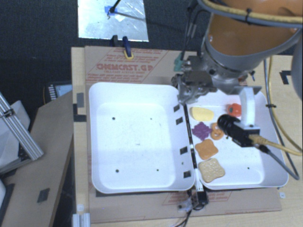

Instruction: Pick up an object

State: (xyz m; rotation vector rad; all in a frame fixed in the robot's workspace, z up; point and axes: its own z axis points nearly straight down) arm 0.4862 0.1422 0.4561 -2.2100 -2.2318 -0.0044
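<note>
Two white bins sit side by side on the bench. The left bin (135, 143) lies at the left of the view. At the divider between the bins, near the far edge, hangs the gripper (186, 97); whether it is parted or closed I cannot tell, and nothing can be seen held in it.

The right bin (258, 167) holds six small things, one of each, clustered near the divider. Farthest back lies a yellow piece (202, 113), its long axis running left to right. Nearer the camera is a purple piece (200, 130), then a tan slice (206, 149), then a speckled cracker (211, 170), both tilted. Right of the purple piece sits an orange ring (217, 133), touching a black camera mount. Farther right, an orange-red piece (233, 109) lies beside the white bracket.
</note>
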